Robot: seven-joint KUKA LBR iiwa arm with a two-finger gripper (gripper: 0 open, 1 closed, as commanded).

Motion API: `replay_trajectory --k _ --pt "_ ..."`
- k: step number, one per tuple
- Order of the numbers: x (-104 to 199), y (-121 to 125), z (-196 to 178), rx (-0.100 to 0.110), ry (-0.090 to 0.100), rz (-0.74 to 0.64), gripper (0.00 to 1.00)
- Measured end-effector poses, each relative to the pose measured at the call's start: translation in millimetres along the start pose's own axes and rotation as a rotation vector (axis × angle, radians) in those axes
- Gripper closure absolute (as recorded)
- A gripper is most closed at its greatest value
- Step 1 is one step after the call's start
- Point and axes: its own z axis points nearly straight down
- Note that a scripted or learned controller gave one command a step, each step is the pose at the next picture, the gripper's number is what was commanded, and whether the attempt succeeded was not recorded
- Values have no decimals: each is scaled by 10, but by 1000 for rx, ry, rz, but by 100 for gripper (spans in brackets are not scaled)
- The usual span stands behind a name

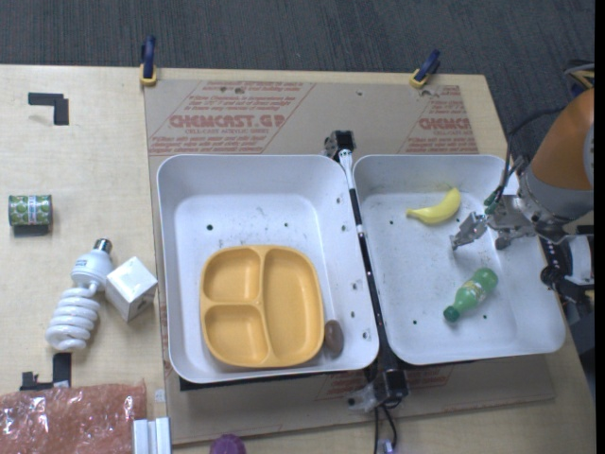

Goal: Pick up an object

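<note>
On the counter (85, 187) at far left lie a spiral bulb (76, 301) and a small white box (131, 288), well apart from the work. The left bin (180, 206) holds a yellow divided plate (262, 305) with a brown lump (334, 337) at its edge. In the right bin (397, 339) lie a banana (436, 207) and a green bottle (472, 294). The gripper (477, 227) hovers just right of the banana, fingers parted and gripping nothing. This looks like the approach step; next it should centre over the banana or bottle, descend and close.
</note>
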Motion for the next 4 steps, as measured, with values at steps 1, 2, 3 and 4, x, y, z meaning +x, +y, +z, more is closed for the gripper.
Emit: replay_trajectory --k 1,2,3,4 --pt "640 -578 8 -1 -7 4 0" --pt "1158 -564 12 -1 -6 4 0" --pt "1150 -552 -87 -4 -7 6 100" --pt "433 -224 -242 -2 -7 3 100"
